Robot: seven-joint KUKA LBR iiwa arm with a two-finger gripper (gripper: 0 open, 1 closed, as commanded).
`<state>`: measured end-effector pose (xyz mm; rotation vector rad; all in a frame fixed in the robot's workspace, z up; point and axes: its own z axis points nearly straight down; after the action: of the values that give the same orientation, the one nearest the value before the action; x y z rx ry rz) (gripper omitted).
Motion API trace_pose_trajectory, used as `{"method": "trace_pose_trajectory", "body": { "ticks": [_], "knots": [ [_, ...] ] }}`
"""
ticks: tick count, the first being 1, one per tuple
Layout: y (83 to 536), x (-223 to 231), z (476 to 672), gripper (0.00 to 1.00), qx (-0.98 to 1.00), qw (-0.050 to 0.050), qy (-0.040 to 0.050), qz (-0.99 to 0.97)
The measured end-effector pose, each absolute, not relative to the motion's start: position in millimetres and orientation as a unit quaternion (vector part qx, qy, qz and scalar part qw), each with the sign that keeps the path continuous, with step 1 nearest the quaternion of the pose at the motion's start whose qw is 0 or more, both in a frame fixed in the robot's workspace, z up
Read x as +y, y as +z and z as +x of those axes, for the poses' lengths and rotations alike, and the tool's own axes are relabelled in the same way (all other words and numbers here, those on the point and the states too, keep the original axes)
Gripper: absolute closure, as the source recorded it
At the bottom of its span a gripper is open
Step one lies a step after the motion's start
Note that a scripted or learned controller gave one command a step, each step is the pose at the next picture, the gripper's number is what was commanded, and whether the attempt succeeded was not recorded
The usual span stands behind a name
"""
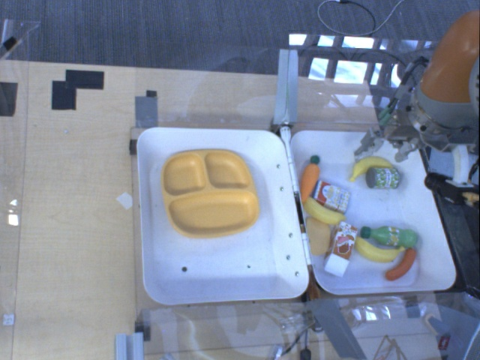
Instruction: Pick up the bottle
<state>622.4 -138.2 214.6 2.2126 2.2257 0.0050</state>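
While hand (386,145) hovers spread, empty | bottle (388,237) lies on banana (377,250), right bin (442,231)

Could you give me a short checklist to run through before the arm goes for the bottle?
1. Bottle located: green bottle lies on its side in the right bin, near the front. Ok.
2. Gripper over the bottle: gripper hangs at the bin's back, above a banana and a can. Not ok.
3. Bottle free of neighbours: it rests against another banana, with a sausage close by. Not ok.
4. Finger opening: cannot tell.
5. Nothing lying on top of the bottle: ok.
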Motion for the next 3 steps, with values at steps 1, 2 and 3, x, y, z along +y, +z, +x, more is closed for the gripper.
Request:
{"method": "trace_pose_trajectory", "body": {
  "ticks": [1,2,3],
  "knots": [
    [119.6,-160.3,540.0,0.0,0.612,0.001,0.0007,0.791],
    [89.3,-164.5,520.5,0.0,0.618,0.005,0.005,0.786],
    [101.3,-162.9,523.8,1.0,0.619,0.007,0.0084,0.785]
  ]
}}
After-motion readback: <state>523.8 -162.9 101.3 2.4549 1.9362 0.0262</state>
